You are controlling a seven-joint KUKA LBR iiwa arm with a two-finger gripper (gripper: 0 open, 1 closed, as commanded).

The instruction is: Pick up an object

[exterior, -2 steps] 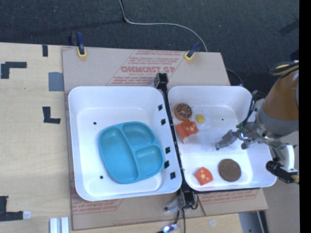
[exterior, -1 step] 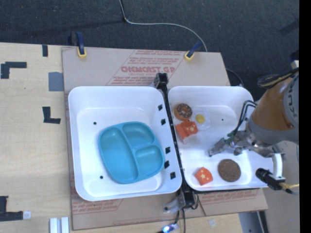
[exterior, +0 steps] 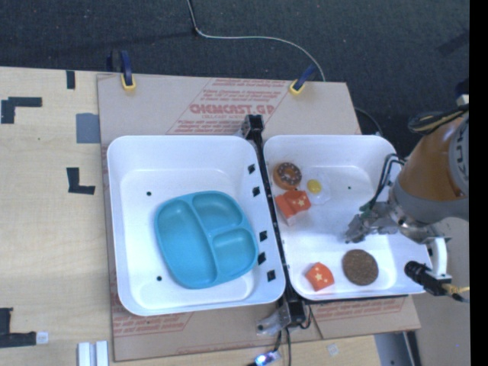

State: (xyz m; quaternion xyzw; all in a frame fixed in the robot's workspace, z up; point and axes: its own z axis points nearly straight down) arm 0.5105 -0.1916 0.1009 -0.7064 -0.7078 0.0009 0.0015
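Objects lie scattered in the right bin [exterior: 381, 147]. Nearest the desk's front edge, a small red-orange block [exterior: 319, 276] and a brown round cookie-like disc [exterior: 360, 267] sit side by side along the bin's front wall, the disc nearer the right-hand corner. Just behind the disc hangs the pincer [exterior: 357, 231], low over the bin floor, a little beyond and left of the disc, apart from it and with nothing between its fingers that can be seen; whether it is wide or narrow I cannot tell. The grey arm [exterior: 427, 197] reaches in over the bin's right wall, its orange band above the wrist, leaning down and to the left toward the bin's middle.

Further back, an orange-red block [exterior: 293, 204] lies close to the bin's left wall, well left of the pincer. Behind it come a small yellow piece [exterior: 315, 185] and a brown ring-shaped doughnut [exterior: 288, 174], near the back-left corner.

In the left bin [exterior: 126, 158] rests a blue divided plate [exterior: 206, 238], turned at a slant, toward the bin's front half.
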